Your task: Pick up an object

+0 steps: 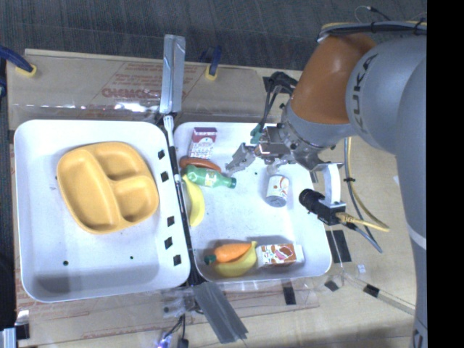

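Note:
My gripper [259, 158] hangs over the middle of the right bin [308, 227], open, with nothing between its fingers. One finger [240, 157] points down-left toward a green bottle [211, 179] lying on its side. A white can [277, 189] lies just below the gripper. At the bin's back left stands a red and white carton [204, 142], with a reddish sausage [201, 164] beneath it. A banana [194, 202] lies along the left wall. Along the front wall lie a carrot [232, 251], a yellow fruit [235, 266] and a small carton [279, 253].
The left bin [43, 267] holds a yellow divided tray [107, 185]. The arm's orange band [330, 78] and grey body cover the right bin's back right corner. Black clips run along the divider [174, 216] between the bins.

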`<state>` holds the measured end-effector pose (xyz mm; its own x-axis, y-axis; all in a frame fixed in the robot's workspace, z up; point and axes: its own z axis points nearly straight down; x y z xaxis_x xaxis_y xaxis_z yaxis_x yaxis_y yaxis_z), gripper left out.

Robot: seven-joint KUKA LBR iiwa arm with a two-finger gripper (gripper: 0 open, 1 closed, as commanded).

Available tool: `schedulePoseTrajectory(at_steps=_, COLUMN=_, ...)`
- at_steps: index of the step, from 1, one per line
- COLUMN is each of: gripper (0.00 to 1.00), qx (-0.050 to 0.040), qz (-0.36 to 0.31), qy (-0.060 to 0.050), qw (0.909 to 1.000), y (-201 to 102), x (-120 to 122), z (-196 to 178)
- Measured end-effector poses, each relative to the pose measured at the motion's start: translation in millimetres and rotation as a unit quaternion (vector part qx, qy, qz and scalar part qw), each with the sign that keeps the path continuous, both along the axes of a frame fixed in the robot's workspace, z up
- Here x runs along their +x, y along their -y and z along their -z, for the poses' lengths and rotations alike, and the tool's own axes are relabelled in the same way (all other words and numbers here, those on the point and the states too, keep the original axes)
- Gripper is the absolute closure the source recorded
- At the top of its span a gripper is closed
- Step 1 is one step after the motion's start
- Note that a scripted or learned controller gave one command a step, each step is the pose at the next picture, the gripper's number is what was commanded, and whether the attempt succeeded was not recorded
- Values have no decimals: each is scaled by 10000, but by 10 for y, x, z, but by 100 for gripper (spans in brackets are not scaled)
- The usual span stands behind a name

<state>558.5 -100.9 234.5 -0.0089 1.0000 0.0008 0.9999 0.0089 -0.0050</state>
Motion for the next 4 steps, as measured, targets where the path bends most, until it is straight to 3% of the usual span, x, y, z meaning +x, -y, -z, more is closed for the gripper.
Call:
schedulePoseTrajectory(at_steps=1, gripper=0, qx=-1, qz=965, qy=-11, qw=9953, y=686, x=226, z=844)
schedulePoseTrajectory(at_steps=2, gripper=0, qx=-60, qz=1035, qy=169, qw=9945, y=1028, x=110, z=1185)
schedulePoseTrajectory(at_steps=3, gripper=0, qx=-6, qz=906, qy=22, qw=9959, y=1029, x=181, z=1421)
schedulePoseTrajectory(at_steps=4, gripper=0, qx=-7, qz=785, qy=11, qw=9969, y=274, x=279, z=1201)
